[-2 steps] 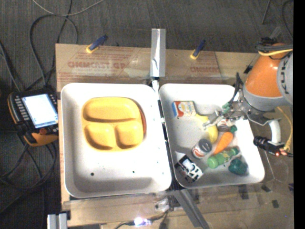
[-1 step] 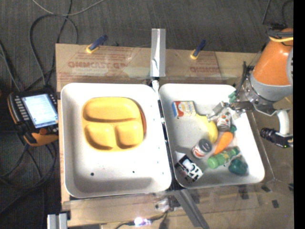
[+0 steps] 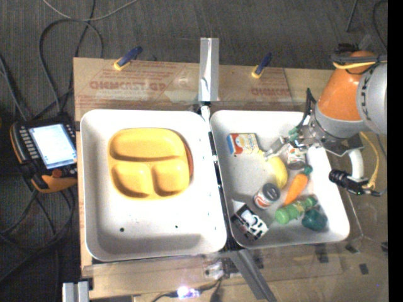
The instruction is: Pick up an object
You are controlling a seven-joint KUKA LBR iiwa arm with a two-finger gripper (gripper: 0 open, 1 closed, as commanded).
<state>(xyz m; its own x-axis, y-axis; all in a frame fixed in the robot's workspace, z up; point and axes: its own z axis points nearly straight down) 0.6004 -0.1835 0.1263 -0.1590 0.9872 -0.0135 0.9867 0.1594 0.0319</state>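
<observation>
The arm is cut by the right edge and hides the right bin's far corner.

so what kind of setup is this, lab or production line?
Looks like a lab test bench, not a line. Two white bins sit on a taped-down cardboard sheet, loose cables trail across the carpet, and a handheld control pad lies beside it.

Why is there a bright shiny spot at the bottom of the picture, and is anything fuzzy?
In the camera view, a small light glares white-blue at the bottom edge, below the left bin. The same view is soft and grainy: the labels on the small carton and the can in the right bin cannot be read. The gripper blurs into the clutter.
</observation>
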